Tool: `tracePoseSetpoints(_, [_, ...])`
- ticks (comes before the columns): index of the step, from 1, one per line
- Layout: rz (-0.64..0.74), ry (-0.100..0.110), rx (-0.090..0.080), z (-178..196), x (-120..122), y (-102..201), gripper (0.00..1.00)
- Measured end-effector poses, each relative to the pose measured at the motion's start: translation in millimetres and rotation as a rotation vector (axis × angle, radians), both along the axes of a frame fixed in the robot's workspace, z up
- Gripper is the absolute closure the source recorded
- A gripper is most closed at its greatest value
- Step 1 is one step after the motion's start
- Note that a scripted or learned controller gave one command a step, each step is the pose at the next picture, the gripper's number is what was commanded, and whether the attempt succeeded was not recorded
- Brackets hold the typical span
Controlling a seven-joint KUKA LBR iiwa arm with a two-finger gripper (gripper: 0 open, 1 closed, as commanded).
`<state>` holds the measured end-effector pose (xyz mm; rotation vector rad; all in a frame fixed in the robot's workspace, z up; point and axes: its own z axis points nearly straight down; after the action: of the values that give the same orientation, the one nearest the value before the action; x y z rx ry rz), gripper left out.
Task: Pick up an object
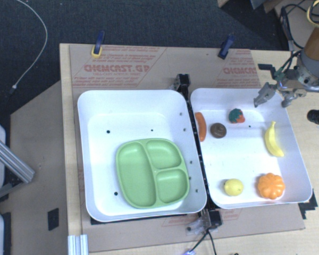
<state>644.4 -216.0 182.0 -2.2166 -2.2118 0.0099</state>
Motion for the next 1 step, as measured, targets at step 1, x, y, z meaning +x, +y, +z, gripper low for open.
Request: tracePoseSetpoints(1, [0.003, -0.013, -0.003, 7.3, 3.2, 0.2, 0.0])
